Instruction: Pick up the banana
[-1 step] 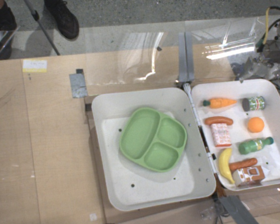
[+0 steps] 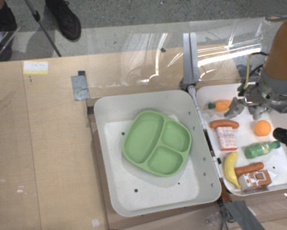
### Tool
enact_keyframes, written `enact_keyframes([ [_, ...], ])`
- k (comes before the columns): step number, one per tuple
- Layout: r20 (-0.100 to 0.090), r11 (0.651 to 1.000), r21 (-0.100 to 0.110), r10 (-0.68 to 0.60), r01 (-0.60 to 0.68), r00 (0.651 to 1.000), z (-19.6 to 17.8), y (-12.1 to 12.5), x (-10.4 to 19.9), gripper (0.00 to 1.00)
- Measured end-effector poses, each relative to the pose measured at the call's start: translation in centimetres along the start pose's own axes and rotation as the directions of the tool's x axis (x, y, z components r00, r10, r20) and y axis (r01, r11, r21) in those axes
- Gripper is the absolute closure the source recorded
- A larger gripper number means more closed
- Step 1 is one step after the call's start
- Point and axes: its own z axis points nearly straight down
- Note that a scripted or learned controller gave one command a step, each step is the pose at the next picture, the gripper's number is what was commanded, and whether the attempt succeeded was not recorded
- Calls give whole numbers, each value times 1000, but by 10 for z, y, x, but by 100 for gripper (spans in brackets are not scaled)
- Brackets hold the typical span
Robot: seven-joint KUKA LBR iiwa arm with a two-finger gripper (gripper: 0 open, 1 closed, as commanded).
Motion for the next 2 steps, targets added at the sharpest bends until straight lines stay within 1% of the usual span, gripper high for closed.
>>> enact_keyframes([
  [1,0,1000,1,20,-20,1000,76,-55,-11,0],
  [2,0,991,-7,133,-133,991,99,-107,11,0],
])
